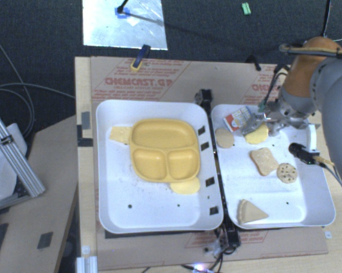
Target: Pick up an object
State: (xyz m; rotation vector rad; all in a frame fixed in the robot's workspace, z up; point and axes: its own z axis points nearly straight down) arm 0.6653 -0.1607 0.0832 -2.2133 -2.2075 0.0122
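My gripper (pixel 261 121) hangs low over the back of the right bin (pixel 318 206), reaching in from the right. Directly under its tip lies a yellow food piece (pixel 257 135), and a red and white packet (pixel 236 119) sits just to its left. A round beige piece (pixel 224 138) rests near the bin's left wall. Further forward are a toast slice (pixel 265 161), a chocolate-chip cookie (pixel 286 173) and a pale wedge (pixel 250 211). Nothing can be seen held.
The left bin (pixel 114 209) holds a yellow divided tray (pixel 164 149), a pale yellow square (pixel 120 134) behind it on the left and a yellow flat piece (pixel 185 186) at its front. A foil sheet (pixel 124 16) lies beyond the bench.
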